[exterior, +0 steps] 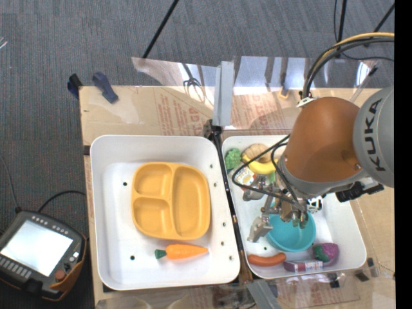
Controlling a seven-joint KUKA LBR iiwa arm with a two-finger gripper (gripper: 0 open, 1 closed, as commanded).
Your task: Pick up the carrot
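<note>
- While the grey arm with its glossy orange band (322, 150) leans in over the right white plastic bin (358, 235), its two-finger metal gripper (283, 219) hangs at the rim of a small teal plastic bowl (293, 235); whether the end effector is released or clenched cannot be told from this slant, and nothing can be seen between its tips.
- The orange toy carrot with a green stub top (182, 252) lies on its side in the left white plastic bin (103, 172), green end toward the left, just below a yellow moulded plastic tray with 3 compartments (171, 200) and close to the bin's front wall. It is well apart from the gripper, with the bins' shared edge between them.
- The tray is smooth, rounded at its corners, with 2 smaller wells on its left and 1 long well on its right.
- In the right bin, a reddish sausage-shaped toy (266, 259) lies in front of the bowl, a purple rounded toy (327, 252) sits near the front right corner, and a yellow banana-like toy (260, 166) and a green lumpy toy (232, 159) rest toward the back.
- White letters reading "KUKA" (378, 140) run along the grey casing of the arm.
- Beneath the bins, the brown cardboard sheet (154, 111) carries faint red print too small to read.
</note>
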